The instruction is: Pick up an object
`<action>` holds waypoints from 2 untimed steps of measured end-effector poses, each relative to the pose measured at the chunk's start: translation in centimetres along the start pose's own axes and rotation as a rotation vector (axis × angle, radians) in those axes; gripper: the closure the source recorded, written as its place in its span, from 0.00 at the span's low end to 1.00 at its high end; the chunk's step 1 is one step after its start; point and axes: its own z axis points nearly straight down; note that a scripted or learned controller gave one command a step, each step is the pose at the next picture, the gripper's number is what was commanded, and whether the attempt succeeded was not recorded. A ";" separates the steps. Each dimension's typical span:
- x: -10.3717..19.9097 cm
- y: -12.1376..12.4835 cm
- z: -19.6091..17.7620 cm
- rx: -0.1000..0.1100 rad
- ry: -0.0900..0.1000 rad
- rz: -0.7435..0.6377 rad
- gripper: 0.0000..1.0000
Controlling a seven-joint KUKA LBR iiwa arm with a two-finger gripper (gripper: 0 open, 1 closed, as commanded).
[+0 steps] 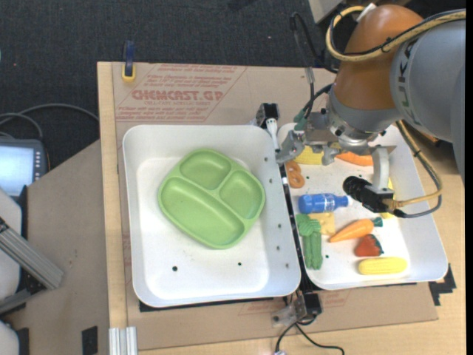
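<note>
Arm: the grey KUKA arm [414,58] reaches in from the right and hangs over the back of the right bin [425,254], its orange band above the wrist.
Gripper: the gripper [325,140] sits low at the bin's back-left corner; whether it is open or closed, I cannot tell.
Risk, crowding: the toys lie packed together, so, as I judge it, a descent could nudge a neighbour or pinch two at once.
Risk, wall: this close to the divider between the bins, a finger may catch the rim.
Risk, rolling: the blue bottle [322,203] lies on its side and could roll away.
Candidates: orange ring [295,175] nearest, then bottle, green pea pod [312,244], carrot [352,230], corn cob [382,266].
Left bin: it holds a green divided plate [211,197], well apart.
</note>
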 end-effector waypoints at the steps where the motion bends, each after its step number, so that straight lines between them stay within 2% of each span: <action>1: -6.1 -0.7 2.9 0.014 -0.008 0.017 0.00; 2: -7.3 -11.5 2.7 0.018 -0.005 0.017 0.00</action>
